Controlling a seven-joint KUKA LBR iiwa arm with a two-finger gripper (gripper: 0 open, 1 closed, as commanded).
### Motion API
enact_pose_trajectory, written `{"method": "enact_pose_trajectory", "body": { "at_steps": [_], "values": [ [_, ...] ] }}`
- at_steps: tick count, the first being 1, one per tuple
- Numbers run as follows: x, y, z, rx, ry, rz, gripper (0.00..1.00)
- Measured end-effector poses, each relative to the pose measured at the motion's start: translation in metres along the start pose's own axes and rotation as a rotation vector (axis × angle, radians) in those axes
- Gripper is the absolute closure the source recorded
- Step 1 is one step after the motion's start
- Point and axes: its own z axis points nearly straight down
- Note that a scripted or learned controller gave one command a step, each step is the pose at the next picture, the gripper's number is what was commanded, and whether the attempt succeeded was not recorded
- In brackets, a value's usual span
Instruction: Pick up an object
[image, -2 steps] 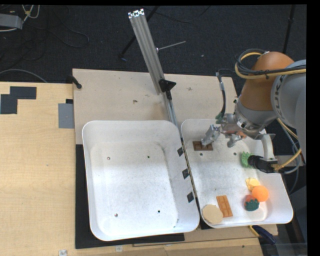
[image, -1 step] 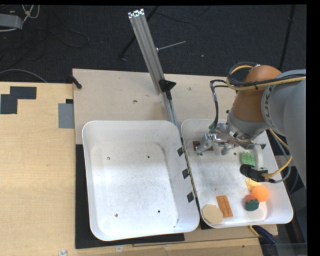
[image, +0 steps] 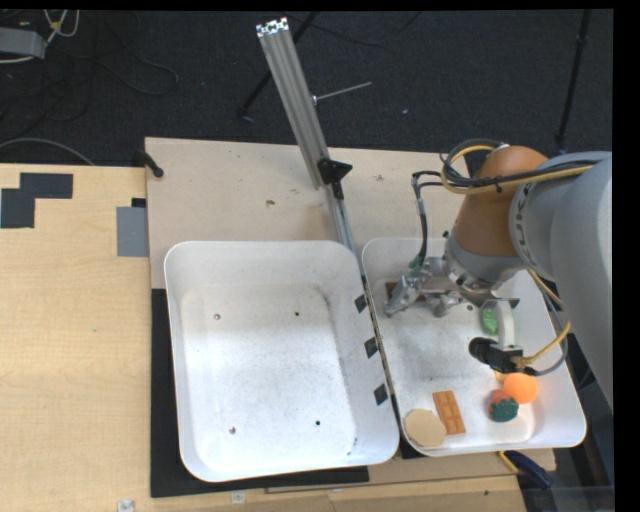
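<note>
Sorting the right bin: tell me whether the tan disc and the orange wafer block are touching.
Touching. The camera view shows the tan disc overlapping the lower end of the orange wafer block, no gap between them.

Surface (image: 70, 300): light wood on the left, with dark square patches near the left edge (image: 35, 195) and a grey rectangular patch (image: 130, 230). A plain tan board (image: 240, 190) sits behind the bins. Black mat (image: 160, 400) shows under the left bin's left and lower edges. Aluminium extrusion post (image: 295, 95) rises at a slant from between the bins, checker marker at its top end (image: 272, 27), black bracket (image: 333, 172) partway down. Small black clips (image: 371, 347) along the seam between the bins. Floor (image: 150, 70) behind is dark carpet, with loose cables at top left (image: 45, 30) and a tripod leg at top right (image: 575, 70).
</note>
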Motion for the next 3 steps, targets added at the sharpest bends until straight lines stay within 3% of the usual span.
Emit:
{"method": "enact_pose_trajectory", "body": {
  "at_steps": [1, 3],
  "values": [
    [-0.001, 0.0, -0.011, 0.001, 0.001, 0.006, 1.0],
    [-0.01, 0.007, -0.115, -0.005, 0.0, 0.0, 1.0]
  ]
}}
